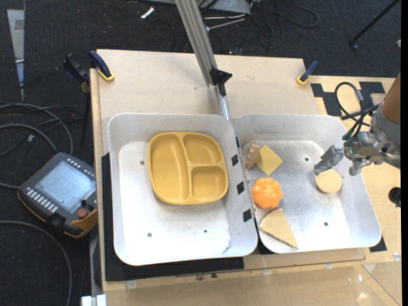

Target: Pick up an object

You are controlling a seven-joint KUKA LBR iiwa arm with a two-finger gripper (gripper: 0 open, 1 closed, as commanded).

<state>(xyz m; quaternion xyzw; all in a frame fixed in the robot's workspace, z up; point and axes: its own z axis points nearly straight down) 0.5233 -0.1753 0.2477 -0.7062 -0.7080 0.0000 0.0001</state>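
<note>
Gripper (pixel 329 161) over right white bin (pixel 357 222), fingers seemingly apart, clamped on nothing. Pale round disc (pixel 329 182) just beneath. Orange fruit (pixel 268 193) left, near divided yellow plastic tray (pixel 188 168).

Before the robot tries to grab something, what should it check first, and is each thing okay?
1. Is there something to grab near the gripper? Ok: a pale round piece lies just below it in the right bin.
2. Is the gripper holding anything already? Cannot tell.
3. Is the round piece free on all sides? Ok: it lies apart from the orange and the wedge.
4. Are the other things out of the way? Ok: the yellow block sits by the bin's left side.
5. Is the yellow tray out of the way? Ok: it sits in the left bin.
</note>
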